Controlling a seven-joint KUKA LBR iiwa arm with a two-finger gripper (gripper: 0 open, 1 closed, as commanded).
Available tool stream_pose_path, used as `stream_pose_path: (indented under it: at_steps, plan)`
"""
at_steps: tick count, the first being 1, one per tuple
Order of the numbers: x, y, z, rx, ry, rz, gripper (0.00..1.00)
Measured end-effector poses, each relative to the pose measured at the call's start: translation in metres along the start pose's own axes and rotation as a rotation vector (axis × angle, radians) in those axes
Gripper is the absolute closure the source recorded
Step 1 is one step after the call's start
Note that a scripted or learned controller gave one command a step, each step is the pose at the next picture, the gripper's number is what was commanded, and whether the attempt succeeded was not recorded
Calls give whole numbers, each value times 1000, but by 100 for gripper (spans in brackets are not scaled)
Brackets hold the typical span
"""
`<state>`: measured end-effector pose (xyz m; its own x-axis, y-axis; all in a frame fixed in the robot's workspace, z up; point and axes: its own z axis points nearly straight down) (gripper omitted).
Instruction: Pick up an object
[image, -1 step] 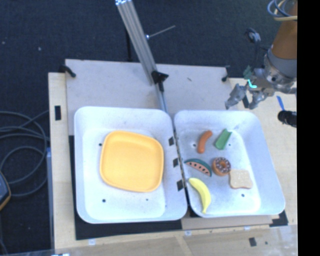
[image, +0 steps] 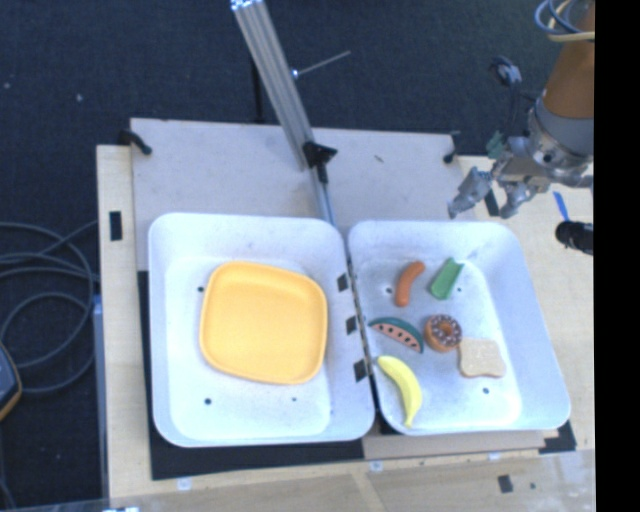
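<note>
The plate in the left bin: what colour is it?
Plain yellow-orange, no pattern; the plate shows best in the camera view.

the arm (image: 570, 85) is cut off by the top edge of the view, so just its orange band and wrist show. the gripper (image: 483, 198) is small and blurred (whether its fingers stand apart or closed cannot be told). the metal pole (image: 285, 100) runs out past the top edge. the cables (image: 45, 310) on the floor leave by the left edge. the markings on the watermelon slice (image: 397, 332) and the donut (image: 442, 332) are too small to tell.
</note>
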<state>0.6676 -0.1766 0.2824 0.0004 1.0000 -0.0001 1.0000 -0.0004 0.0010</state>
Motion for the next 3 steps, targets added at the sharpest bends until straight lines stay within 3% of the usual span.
stream_pose_path:
  at_steps: [1,3]
  plan:
    - [-1,-2,42,3,0,0,0]
    - [-6,-9,164,5,0,1,0]
